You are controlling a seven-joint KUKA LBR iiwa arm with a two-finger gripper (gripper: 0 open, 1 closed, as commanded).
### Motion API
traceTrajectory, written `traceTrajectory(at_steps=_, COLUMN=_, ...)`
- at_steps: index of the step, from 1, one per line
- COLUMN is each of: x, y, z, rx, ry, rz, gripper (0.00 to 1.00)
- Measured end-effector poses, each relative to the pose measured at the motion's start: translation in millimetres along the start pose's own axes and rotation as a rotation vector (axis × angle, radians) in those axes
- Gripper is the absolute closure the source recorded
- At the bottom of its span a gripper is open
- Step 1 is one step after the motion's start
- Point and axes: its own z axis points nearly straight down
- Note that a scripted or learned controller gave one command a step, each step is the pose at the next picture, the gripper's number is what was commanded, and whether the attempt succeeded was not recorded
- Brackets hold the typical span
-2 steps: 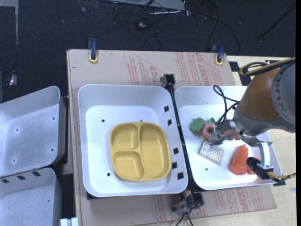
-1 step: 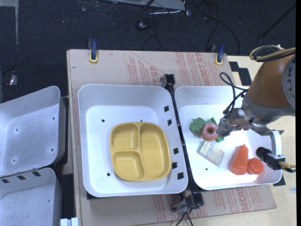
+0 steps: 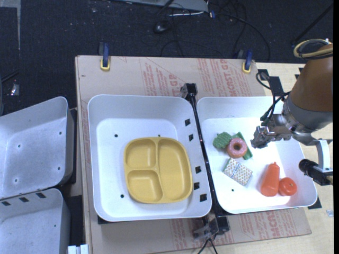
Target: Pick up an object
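A table [image 3: 132,70] of pale board, seen from above at a slant, carries two shallow white bins side by side. The left bin [image 3: 103,115] holds a yellow divided plate [image 3: 157,170] with three compartments, lying flat near the middle.

The right bin [image 3: 222,110] holds the loose objects. A grey arm [image 3: 312,97] with an orange band enters from 3 o'clock, and its end effector [image 3: 263,135] hangs over the right bin's upper middle. It is small and dark against the white floor, and whether it is spread or pressed together cannot be told; nothing can be made out within it.

From the end effector, a pink frosted doughnut [image 3: 237,148] lies near at about 8 o'clock, resting against a green knobbly piece [image 3: 223,140] that lies just beyond it toward 9 o'clock. The doughnut covers part of the green piece, so its full shape is unclear. A small patterned sachet [image 3: 237,172], white with greenish print, lies further off at about 7 o'clock. An orange-red bottle-shaped toy [image 3: 270,179] lies at about 6 o'clock, and a round red-orange fruit [image 3: 287,186] touches its right side, at about 5 o'clock.

The arm's upper part is cut off by the frame's right edge. Two clamps [image 3: 105,57] grip the table's far edge. A further white bin [image 3: 32,142] sits at 9 o'clock, partly cut off.
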Motion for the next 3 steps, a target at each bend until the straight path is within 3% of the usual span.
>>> traceTrajectory(at_steps=1, x=-0.2, y=1.6, z=-44.5, rx=-0.001, ry=0.000, rz=-0.001, gripper=1.00)
traceTrajectory(at_steps=3, x=109.2, y=27.2, z=-50.6, rx=0.003, ry=0.003, rz=-0.006, gripper=1.00)
